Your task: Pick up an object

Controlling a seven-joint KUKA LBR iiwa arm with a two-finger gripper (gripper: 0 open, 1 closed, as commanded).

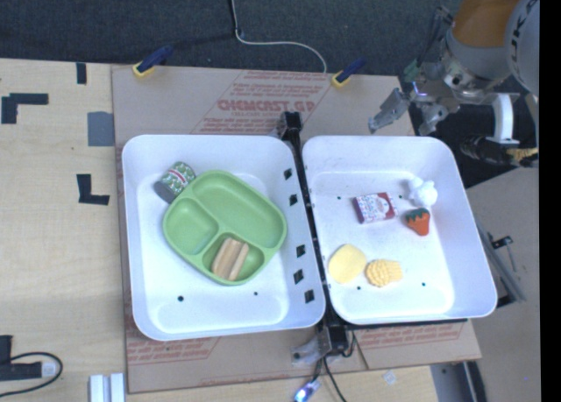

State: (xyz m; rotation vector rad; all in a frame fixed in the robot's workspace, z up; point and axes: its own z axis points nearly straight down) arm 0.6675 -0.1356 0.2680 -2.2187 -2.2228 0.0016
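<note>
The left bin [145,243] holds a green divided plate [223,225]. A bread-coloured item [230,258] lies in one plate compartment. A small grey-green packet [173,180] rests at the plate's upper-left edge, touching it.

The right bin [460,243] holds five objects. A red-and-white packet [374,208] lies near the centre. A white piece [424,190] and an orange-red carrot [419,221] sit close together by the right wall. A pale yellow lemon [347,264] and a corn cob [383,272] lie just beside each other near the front.

The end effector [412,109] hangs above the bench [53,216], beyond the right bin's back rim, with its fingers spread apart and nothing between them.
</note>
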